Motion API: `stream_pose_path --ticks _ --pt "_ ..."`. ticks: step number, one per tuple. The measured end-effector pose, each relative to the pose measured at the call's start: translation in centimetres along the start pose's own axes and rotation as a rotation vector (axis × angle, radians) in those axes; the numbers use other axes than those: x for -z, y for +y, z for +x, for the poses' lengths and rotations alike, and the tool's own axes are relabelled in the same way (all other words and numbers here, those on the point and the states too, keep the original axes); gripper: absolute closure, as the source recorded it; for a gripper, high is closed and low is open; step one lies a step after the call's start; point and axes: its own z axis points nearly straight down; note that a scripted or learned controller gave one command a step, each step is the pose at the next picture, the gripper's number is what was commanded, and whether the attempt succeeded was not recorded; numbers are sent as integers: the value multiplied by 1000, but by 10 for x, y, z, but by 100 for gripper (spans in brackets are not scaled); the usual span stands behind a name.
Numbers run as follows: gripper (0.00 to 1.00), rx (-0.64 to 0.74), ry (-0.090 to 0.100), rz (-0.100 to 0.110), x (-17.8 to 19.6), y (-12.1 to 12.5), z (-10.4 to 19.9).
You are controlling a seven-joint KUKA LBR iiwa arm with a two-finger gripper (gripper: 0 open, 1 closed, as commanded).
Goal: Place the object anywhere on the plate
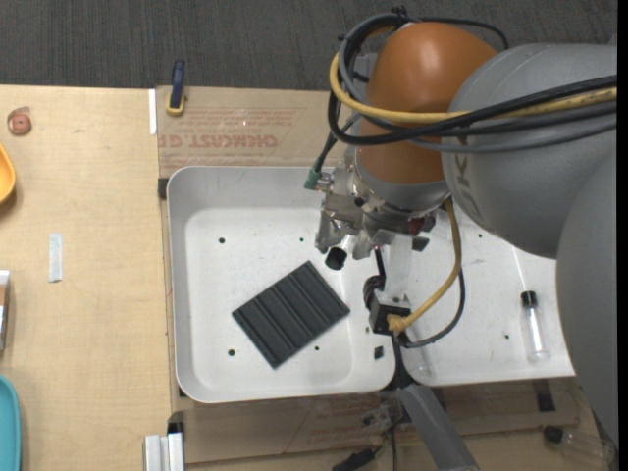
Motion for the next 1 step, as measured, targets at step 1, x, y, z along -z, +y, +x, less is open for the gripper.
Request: stream_pose_path --ticks 1 --pt "100 179 -1 -1 54 -26 63"
